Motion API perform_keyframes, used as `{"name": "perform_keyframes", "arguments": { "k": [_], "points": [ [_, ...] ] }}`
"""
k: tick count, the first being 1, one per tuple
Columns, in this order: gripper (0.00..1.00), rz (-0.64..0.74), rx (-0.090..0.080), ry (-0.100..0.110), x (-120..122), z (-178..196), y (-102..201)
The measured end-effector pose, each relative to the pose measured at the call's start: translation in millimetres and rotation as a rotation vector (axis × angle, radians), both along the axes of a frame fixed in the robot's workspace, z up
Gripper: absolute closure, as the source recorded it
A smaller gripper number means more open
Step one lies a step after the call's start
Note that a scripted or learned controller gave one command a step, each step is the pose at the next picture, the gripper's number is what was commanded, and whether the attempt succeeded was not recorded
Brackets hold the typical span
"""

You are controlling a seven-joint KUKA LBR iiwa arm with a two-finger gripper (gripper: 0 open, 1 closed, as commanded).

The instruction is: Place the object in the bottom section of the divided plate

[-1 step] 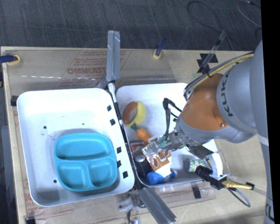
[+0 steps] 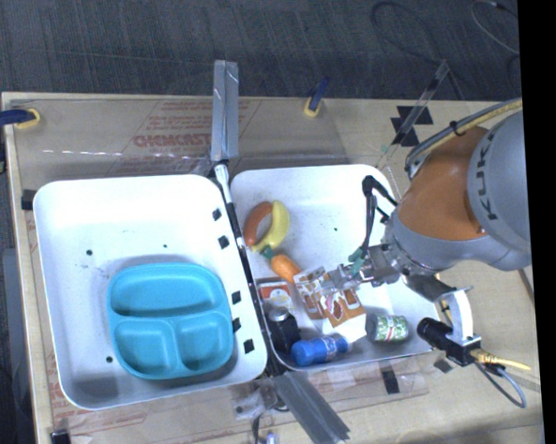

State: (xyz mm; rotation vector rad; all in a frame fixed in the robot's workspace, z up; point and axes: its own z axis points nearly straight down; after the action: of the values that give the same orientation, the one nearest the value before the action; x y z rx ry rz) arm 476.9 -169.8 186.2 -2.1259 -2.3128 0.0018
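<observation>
claw (image 2: pixel 342 278) seen low in right white bin (image 2: pixel 342 189), over brown-and-white snack packet (image 2: pixel 322 298); claw state cannot be told. light-blue divided plastic plate (image 2: pixel 171 319) seen in left white bin (image 2: pixel 72 238).

- Two white bins: left bin (image 2: pixel 62 229) and right bin (image 2: pixel 337 189), side by side on the surface (image 2: pixel 112 119).
- One blue divided plate (image 2: pixel 169 320), with three sections, in the left bin.
- One banana (image 2: pixel 276 226).
- One carrot (image 2: pixel 284 267).
- One blue bottle (image 2: pixel 317 349).
- One small green can (image 2: pixel 389 328).
- One dark bottle (image 2: pixel 282 325).
- One orange-and-white packet (image 2: pixel 325 298).
- One robot arm (image 2: pixel 465 200).
</observation>
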Motion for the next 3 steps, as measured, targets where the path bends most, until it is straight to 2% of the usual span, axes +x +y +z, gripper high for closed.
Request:
{"name": "perform_keyframes", "arguments": {
  "k": [1, 2, 3],
  "points": [
    [1.0, 0.087, 0.0, -0.001, 0, 46, -39],
    [1.0, 0.121, 0.001, 0.003, 42, 10, 41],
    [1.0, 0.222, 0.001, 0.002, 27, 4, 103]
  ]
}}
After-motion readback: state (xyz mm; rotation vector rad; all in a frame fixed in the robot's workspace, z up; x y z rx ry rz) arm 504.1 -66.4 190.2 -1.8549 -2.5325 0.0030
